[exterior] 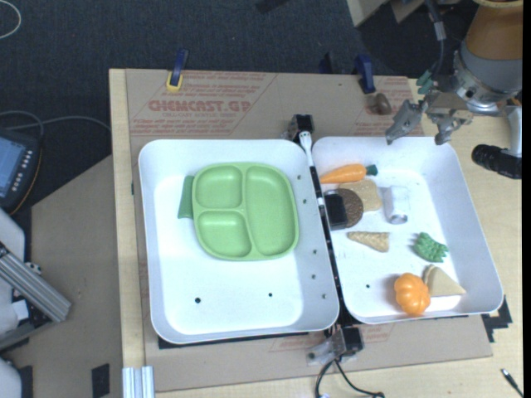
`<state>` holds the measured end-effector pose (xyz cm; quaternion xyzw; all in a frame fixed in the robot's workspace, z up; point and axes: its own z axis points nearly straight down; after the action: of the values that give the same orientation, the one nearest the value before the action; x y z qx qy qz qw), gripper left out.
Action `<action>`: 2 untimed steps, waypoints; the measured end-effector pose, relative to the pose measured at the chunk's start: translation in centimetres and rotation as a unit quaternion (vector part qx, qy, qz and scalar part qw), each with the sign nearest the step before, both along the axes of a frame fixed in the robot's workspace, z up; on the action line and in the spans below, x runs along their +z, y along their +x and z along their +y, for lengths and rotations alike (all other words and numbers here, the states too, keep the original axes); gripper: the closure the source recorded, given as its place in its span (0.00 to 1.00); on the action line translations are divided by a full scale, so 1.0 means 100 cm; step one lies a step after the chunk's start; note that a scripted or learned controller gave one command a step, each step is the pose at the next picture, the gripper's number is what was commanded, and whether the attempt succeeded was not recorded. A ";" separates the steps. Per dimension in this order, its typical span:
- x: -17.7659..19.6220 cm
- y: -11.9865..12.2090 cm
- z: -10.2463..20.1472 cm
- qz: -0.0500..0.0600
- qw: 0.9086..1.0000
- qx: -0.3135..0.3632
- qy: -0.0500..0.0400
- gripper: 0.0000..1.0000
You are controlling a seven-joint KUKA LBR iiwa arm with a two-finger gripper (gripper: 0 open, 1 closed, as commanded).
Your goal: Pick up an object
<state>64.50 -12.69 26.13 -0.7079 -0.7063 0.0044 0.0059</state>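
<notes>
The step in hand looks like the approach: the gripper (421,125) hangs above the far edge of the right bin (465,191), its jaws spread apart with nothing between them, so no object is yet picked up. The candidates all lie in that right bin, nearer the camera than the jaws: one toy carrot (343,173), one dark round piece (348,207) lying over a tan slab, one small pale cylinder (398,204), one tan wedge (369,240), one green leafy piece (430,247), one orange pumpkin-like piece (411,293) and one cream wedge (442,282) touching it. The next move, as I judge it, calls for bringing the jaws over one chosen item and down around it; the carrot and the cylinder are nearest (the pumpkin and cream wedge, pressed together, seem the harder pick). The left bin (162,222) holds one green divided plate (246,211). That makes two white bins on the desk (249,98), seven or so loose items, and one plate.
</notes>
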 end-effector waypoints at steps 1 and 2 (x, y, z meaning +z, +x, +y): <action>0.008 0.002 0.000 -0.007 1.000 0.001 -0.001 0.00; -0.038 -0.004 -0.003 -0.005 1.000 0.001 -0.001 0.00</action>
<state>64.05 -13.02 22.38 -0.7073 -0.7069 0.0017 0.0022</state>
